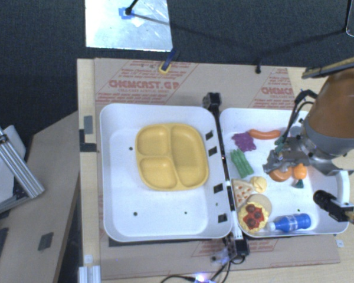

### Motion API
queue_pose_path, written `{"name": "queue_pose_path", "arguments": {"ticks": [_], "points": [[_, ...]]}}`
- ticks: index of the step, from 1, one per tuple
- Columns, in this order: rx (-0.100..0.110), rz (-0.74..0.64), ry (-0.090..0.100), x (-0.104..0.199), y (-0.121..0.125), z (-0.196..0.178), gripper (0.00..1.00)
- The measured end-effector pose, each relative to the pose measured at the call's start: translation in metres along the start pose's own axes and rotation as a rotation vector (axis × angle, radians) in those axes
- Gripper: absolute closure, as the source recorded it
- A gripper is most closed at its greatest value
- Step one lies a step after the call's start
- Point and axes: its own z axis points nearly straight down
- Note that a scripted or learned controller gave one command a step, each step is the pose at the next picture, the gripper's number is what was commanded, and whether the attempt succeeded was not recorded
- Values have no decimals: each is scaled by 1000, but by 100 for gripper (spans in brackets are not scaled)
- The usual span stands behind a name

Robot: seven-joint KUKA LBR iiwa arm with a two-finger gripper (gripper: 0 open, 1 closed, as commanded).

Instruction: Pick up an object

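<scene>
The right bin (310, 226) holds several toy foods: a purple grape bunch (244, 141), an orange hot dog (264, 134), a green piece (242, 163), a pizza slice (242, 190), a pale yellow piece (259, 183), a round tart with red berries (254, 213), a blue bottle (289, 222) lying on its side and an orange fruit (289, 173). My gripper (281, 161) hangs low over the middle of this bin, right above the orange fruit, its fingertips against the fruit's left part. Nothing is lifted off the bin floor.
The left bin (115, 175) holds a yellow three-compartment plate (170, 156). A black divider with clips (219, 158) runs between the bins. The arm's orange and grey wrist (339, 119) covers the right bin's far right corner.
</scene>
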Motion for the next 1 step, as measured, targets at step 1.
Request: {"name": "queue_pose_path", "arguments": {"ticks": [1], "points": [[-6,0,-2,-6,4,-18,100]]}}
